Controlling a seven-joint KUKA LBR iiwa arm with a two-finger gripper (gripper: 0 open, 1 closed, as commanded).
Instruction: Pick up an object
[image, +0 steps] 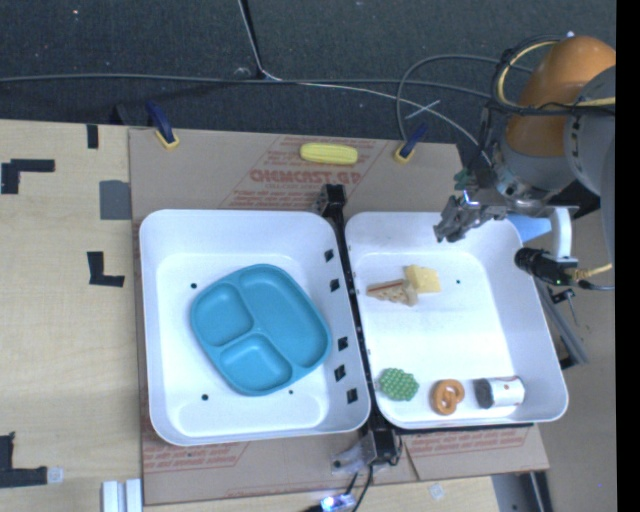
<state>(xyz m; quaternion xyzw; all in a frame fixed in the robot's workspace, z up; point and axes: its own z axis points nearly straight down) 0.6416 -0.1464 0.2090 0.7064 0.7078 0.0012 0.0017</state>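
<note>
Gripper (452, 226) hangs over right bin (520, 330) upper rim area; finger state can't be told. Yellow wedge (421, 279) with brown stick (386, 290) lies mid-bin, below-left of gripper, apart. Green ball (398, 384), pretzel (447, 396), white cylinder (499, 392) along bottom edge. Blue tray (259, 328) in left bin (160, 330).

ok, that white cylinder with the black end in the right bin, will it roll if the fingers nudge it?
Probably. The white cylinder lies on its side, so a sideways nudge could roll it. The bin wall close by may stop it. It looks smooth, possibly slippery.

bench (60, 300): wood | cardboard sheet (280, 175) on it; two white bins (155, 300) side by side; yellow banana (328, 153) behind them
</note>
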